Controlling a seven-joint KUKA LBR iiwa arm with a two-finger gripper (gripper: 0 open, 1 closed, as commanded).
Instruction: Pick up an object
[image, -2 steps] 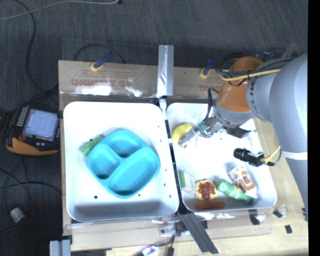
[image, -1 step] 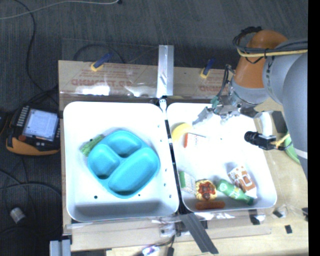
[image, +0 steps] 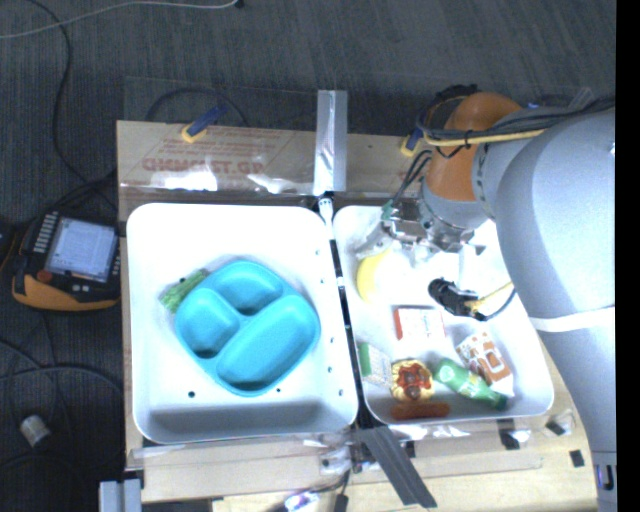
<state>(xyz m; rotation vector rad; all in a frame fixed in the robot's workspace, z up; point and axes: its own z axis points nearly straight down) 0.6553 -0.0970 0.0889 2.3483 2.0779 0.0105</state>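
While the grey arm (image: 560, 200) reaches into the right bin (image: 530, 385), its jaws (image: 412, 232) hang low at that bin's far end, just above a yellow object (image: 371, 274) that lies against the wall shared with the left bin (image: 150, 330); whether the jaws stand wide or narrow cannot be told, and nothing is seen held between them. The step in hand looks like the approach to a grasp. The next move would seem to call for a settled descent onto the yellow object, then a clean close. Nearer the right bin's front lie a white and red packet (image: 418, 324), a green bottle (image: 466, 384) and a red and yellow toy (image: 411, 380). The left bin carries a blue divided tray (image: 247, 325). The bins sit on a wooden table (image: 240, 150) over dark carpet (image: 60, 110), cables trailing, with a handheld controller (image: 70, 260) beyond the left bin.
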